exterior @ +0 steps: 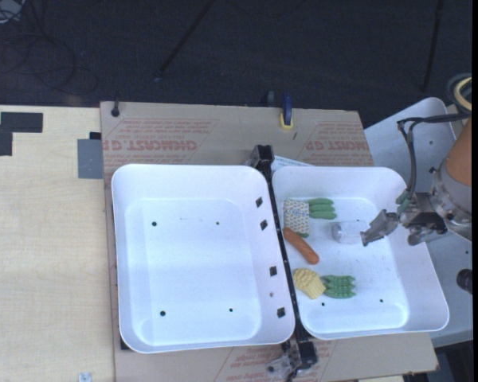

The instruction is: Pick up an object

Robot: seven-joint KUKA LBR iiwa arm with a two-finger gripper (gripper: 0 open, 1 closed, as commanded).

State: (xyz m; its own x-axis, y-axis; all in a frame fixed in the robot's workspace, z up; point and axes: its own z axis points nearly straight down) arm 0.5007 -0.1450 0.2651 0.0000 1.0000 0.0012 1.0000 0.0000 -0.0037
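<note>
Two shallow white bins are seen side by side on a cardboard sheet (183,134) laid over the worktop (40,237). The left bin (131,213) shows only small dark holes in its floor. The right bin (418,293) holds the objects, all in its left half.

At about 10 o'clock in the right bin a toy corn cob (308,211) is lying – pale kernel end toward the divider, green husk pointing to 3 o'clock. Just below it an orange carrot (301,247) is set on a slant, its upper end close to the corn's kernel end; whether they touch cannot be told. Toward 7 o'clock a second corn cob (323,284) is lying, yellow end left, green husk right, apart from the carrot. A small clear, glassy item (344,231) is sitting near the bin's middle, too faint to identify.

The arm (462,165) is reaching in from 3 o'clock. The hand (390,225) is positioned over the right half of the right bin, just to the right of the clear item, with one dark finger (376,231) angled down toward 8 o'clock. How far the hand is open cannot be told from this angle – nothing is seen held in it.

A black clip strip (275,253) is running between the two bins.
</note>
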